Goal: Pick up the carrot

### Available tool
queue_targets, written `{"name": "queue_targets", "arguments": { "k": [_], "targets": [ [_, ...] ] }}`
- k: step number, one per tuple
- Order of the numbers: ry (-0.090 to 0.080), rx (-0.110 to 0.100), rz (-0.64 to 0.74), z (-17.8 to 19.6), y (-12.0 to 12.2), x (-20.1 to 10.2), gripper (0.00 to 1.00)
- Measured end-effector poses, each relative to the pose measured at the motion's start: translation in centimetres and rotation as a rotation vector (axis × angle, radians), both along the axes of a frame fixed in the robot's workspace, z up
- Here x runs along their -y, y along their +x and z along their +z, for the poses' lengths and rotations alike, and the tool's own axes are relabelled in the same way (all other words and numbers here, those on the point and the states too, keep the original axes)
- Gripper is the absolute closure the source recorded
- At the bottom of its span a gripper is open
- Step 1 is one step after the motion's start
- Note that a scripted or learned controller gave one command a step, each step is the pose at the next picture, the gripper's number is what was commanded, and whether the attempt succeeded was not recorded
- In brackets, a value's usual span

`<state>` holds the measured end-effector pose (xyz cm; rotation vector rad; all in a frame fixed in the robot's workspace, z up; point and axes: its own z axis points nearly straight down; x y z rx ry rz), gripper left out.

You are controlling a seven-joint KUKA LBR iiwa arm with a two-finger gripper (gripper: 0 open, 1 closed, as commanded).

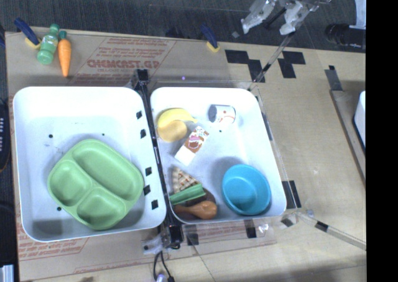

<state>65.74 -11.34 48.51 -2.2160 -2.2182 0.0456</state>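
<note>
The carrot (pixel 64 56) lies on the counter (pixel 311 150) outside both bins, just beyond the far-left corner of the left bin (pixel 28 104), touching a small green toy bottle (pixel 47 47) on its left. Nothing has been lifted — the gripper (pixel 273 18) hangs high, beyond the far-right corner of the right bin (pixel 264 131), well apart from the carrot, its fingers (pixel 255 17) spread apart with nothing between them. So the whole task is left, in my judgement: cross over past the left bin, come down, close, lift. The arm above the wrist is cut off by the frame's top edge. In the right bin a green strip and a brown piece overlap near the front wall — hard to identify.
</note>
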Motion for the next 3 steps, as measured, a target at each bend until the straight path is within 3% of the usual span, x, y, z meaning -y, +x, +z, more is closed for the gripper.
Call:
{"name": "queue_targets", "arguments": {
  "k": [1,2,3],
  "targets": [
    [-0.004,-0.004,0.005,1.0,0.0,-0.1,1.0],
    [-0.004,-0.005,0.005,1.0,0.0,-0.1,0.0],
    [-0.008,-0.008,0.009,2.0,0.1,-0.2,1.0]
  ]
}}
